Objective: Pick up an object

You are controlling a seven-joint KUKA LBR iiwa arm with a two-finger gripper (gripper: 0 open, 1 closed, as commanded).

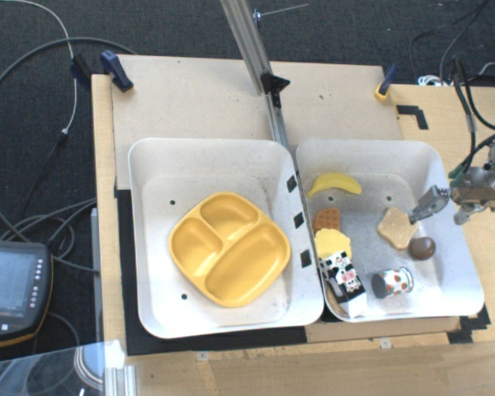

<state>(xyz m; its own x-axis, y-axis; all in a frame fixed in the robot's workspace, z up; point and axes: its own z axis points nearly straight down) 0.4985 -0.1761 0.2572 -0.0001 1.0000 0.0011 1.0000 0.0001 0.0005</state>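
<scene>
The bread slice lies flat in the right bin, its long axis running diagonally toward the bin's far right, with the brown ball touching its near right corner. The gripper hovers just right of it, jaws open and empty. Closing from here could nudge the ball or skid the slice sideways.

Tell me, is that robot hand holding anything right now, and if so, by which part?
Nothing is held. The gripper hangs at the right bin's right side, its fingers open with nothing between them. The nearest item, a tan bread-like piece, lies loose just beside them.
</scene>
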